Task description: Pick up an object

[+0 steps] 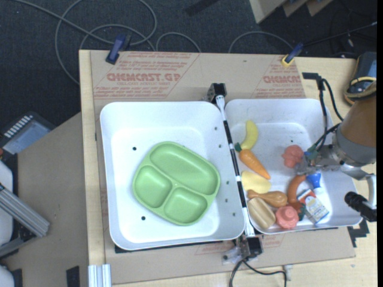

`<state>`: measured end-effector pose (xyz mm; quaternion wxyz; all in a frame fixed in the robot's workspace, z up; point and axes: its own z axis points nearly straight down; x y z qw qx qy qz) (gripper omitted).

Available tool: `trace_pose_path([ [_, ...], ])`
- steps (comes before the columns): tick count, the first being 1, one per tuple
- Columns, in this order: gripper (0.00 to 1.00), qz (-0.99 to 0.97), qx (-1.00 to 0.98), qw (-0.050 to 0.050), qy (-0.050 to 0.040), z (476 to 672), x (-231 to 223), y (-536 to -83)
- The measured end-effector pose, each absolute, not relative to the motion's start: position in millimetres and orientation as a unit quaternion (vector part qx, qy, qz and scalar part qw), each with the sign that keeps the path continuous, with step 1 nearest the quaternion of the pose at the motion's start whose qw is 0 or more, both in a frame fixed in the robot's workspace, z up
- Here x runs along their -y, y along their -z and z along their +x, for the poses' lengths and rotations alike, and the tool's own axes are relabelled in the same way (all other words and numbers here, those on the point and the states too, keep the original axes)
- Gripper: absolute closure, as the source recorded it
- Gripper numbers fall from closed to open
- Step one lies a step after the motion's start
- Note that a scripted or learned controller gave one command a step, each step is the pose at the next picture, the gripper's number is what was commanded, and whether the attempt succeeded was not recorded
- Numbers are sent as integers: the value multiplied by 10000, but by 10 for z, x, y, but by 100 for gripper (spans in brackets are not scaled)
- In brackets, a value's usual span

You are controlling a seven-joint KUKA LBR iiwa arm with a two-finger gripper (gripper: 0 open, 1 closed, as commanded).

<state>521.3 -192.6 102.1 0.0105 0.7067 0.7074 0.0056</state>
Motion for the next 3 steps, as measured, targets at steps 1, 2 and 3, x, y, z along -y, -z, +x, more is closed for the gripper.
trace_pose_path([
  [1,100,7064,-7078,14,-12,5561,1446,-1854],
  [2,0,7069,-7073,4,-2,5551,1452,-1843],
  [3,0,7062,-7080,-16,-17,5765,1702,-848],
])
